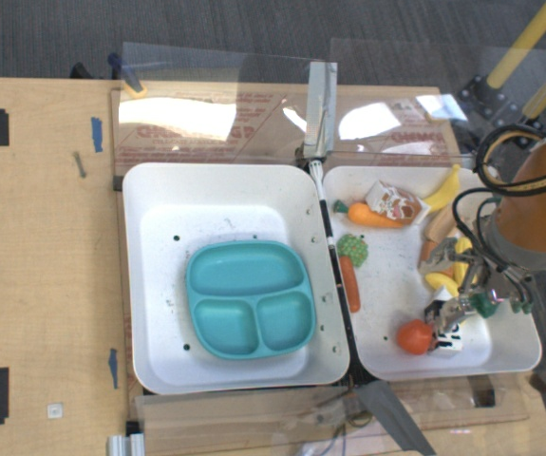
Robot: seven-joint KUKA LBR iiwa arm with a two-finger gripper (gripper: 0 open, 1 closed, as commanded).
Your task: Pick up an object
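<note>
Fingers (446, 319) beside tomato (414, 337), near bin rim (515, 361)

A round red-orange toy tomato (413, 337) is seen lying in the near part of the right bin (515, 354), just left of the gripper (446, 319), with a yellow banana (443, 192), two orange carrots and a green broccoli piece scattered farther away.
</note>
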